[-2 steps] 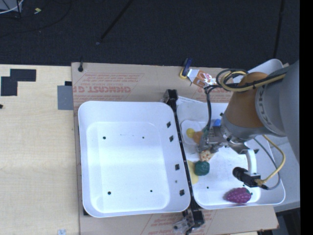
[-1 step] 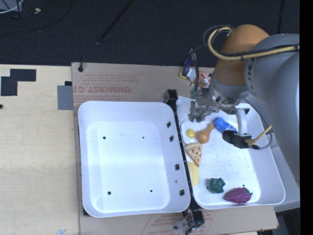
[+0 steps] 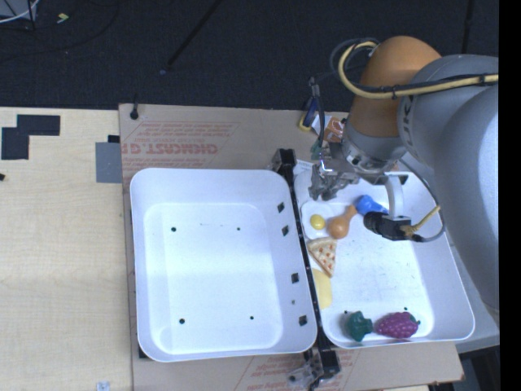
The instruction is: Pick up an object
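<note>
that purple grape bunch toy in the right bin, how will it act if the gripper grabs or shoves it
The purple grape bunch looks like small moulded plastic, so probably stiff and light. Its bumpy, rounded surface may slip between the fingers. It lies near the right bin front wall beside a green toy, so a push would likely wedge it rather than roll it.

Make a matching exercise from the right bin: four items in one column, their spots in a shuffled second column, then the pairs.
Items:
1. pizza slice
2. purple grapes
3. blue piece
4. green item

Places:
A. near corner, just left of the grapes
B. far end, close beside the claw
C. along the left wall, mid-bin
D. near edge, rightmost toy there

Pairs: 1-C, 2-D, 3-B, 4-A
</note>
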{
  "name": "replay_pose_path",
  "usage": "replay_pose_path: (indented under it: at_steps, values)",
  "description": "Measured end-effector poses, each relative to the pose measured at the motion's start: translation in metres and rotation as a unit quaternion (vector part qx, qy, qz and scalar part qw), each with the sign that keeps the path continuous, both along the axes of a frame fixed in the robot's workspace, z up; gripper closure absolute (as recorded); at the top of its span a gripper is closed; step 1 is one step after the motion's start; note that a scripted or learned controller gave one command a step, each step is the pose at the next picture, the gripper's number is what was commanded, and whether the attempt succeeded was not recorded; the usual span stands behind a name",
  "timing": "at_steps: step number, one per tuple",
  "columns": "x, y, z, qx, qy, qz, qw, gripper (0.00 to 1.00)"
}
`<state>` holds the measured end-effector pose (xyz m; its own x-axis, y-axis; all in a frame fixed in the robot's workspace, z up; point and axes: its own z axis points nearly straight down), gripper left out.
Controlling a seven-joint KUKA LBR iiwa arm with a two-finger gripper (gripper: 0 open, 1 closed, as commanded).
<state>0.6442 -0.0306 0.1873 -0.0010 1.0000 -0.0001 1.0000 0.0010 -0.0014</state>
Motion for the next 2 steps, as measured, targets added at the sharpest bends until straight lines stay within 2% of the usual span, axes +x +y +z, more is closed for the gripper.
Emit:
replay_pose_path:
  at_steps: [1,2]
  values:
    - [-0.0007,0.0131,-0.0001,0.0000,0.001,0.000,1.0000,1.00]
    - [-0.0007,0.0134,0.0000,-0.0003,0.001,0.001,1.0000,0.00]
